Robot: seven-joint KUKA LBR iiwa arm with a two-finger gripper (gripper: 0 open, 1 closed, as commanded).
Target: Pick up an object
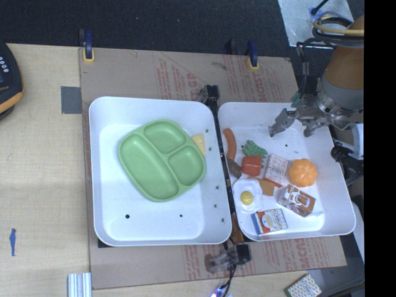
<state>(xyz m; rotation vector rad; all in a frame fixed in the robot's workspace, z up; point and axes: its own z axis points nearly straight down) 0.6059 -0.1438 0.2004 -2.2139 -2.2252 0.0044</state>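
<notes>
camera view | two-finger claw (292,124) spread, holding nothing, over right shallow white bin's (337,224) upper bare floor | candidates lie below: round orange toy fruit (302,172), red sausage (230,142), fried-egg toy (247,197) | advice: pick the orange, centre fingers astride it, descend straight, clear of neighbouring packets

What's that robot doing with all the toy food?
The robot arm reaches in from the right, and its gripper hangs over the far part of the right bin, with its fingers spread and nothing between them. Below it lie toy foods: an orange, a fried egg, a sausage and some small packets. The left bin holds a green divided plate. Nothing is picked up yet.
</notes>
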